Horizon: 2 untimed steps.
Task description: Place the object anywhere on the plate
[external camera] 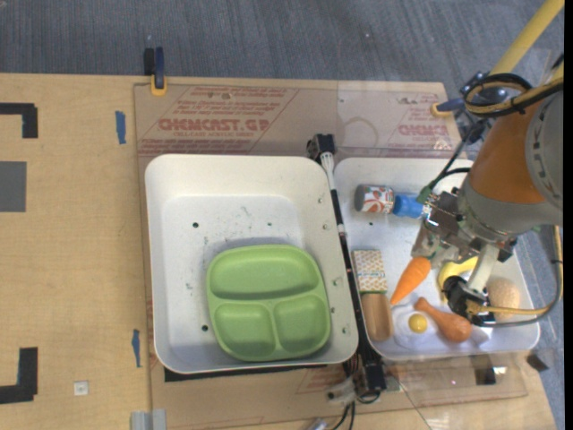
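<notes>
The green divided plastic plate (266,301) sits toward 6 o'clock in the left shallow white bin (235,188). In the right white bin (391,237), the two-finger gripper (440,243) hangs over the toys; whether it is released or clenched cannot be told. An orange plastic carrot (410,280) lies just at its 7 o'clock, well apart from the plate

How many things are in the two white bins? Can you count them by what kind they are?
green plate: 1
bottle with a blue cap: 1
carrot: 1
fried egg: 1
drumstick: 1
patterned block: 1
brown stick: 1
yellow thing, partly hidden: 1
tan round thing: 1
Total: 9
</notes>
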Motion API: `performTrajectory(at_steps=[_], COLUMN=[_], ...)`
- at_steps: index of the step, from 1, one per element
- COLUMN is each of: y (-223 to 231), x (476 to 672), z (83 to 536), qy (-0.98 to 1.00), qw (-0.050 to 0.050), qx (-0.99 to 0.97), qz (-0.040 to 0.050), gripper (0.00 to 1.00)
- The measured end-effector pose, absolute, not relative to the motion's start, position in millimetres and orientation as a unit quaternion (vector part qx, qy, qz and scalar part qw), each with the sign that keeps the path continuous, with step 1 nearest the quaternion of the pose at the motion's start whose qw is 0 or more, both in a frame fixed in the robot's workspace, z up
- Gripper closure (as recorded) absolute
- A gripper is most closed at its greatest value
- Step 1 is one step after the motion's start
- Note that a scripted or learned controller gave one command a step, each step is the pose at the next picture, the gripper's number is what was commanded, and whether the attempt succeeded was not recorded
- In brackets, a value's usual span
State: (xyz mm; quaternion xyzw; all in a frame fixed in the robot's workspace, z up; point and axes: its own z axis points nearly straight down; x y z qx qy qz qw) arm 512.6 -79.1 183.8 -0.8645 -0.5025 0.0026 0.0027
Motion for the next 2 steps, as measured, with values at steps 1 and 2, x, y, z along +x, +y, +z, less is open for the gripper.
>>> performTrajectory(at_steps=[1,2], y=[17.5,16.0], x=[483.4,483.4], z=[183.6,183.6], qy=[-0.614,-0.614], qw=[0.004,0.004], qx=[-0.789,-0.79], qz=[0.0022,0.0025], gripper=[1.0,0.0])
